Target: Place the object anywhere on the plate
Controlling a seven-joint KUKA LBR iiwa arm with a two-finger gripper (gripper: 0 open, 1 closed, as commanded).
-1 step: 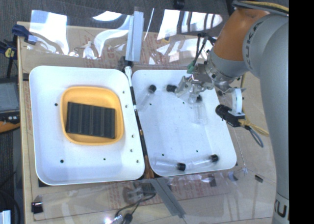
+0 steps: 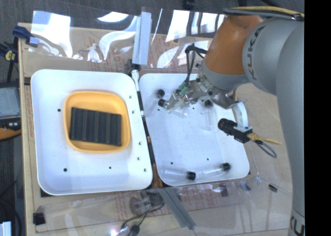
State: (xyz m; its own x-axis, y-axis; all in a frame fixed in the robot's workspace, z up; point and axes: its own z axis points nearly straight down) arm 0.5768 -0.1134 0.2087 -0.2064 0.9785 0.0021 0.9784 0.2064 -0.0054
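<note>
A yellow plate (image 2: 95, 97) lies in the left bin (image 2: 51, 170). A dark ridged rectangular block (image 2: 96, 126) rests flat on the plate's middle. In the right bin (image 2: 181, 144), a clear tube with black caps (image 2: 207, 171) lies along the near edge. My gripper (image 2: 176, 101) is low over the far part of the right bin, close to the wall between the bins. It is well away from the tube and to the right of the plate. Glare and the wrist's clutter blur what is at its tip.
The grey arm with its orange band (image 2: 232, 48) covers the right bin's far right corner. A black connector with a yellow cable (image 2: 235, 130) hangs over that bin's right side. A metal bar (image 2: 141, 35) stands behind the wall between the bins.
</note>
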